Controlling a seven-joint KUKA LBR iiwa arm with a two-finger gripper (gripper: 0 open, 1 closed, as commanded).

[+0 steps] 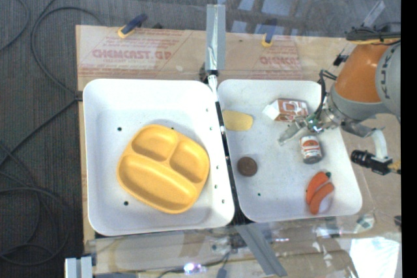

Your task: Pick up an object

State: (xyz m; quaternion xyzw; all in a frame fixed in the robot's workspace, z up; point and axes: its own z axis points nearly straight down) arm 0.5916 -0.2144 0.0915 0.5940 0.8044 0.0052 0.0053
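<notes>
Jaws: spread apart, nothing between them; the gripper (294, 129) is low over the right bin (260, 205).
Carton: a small brown-and-white carton (285, 109) lies just above the jaws, close to them, contact not clear.
Jar: a small jar (311, 148) stands just below and to the right of the jaws, apart from them.
Other items: an orange piece (319, 191) sits well below the jaws; a brown disc (247, 166) and a yellow piece (237, 120) lie to their left.
Left bin: a yellow tray (164, 168) rests in it, far left of the jaws.
Progress: nothing lifted; judged at the approach stage.
Remaining: close on an item, most likely the carton or the jar, then raise it.
</notes>
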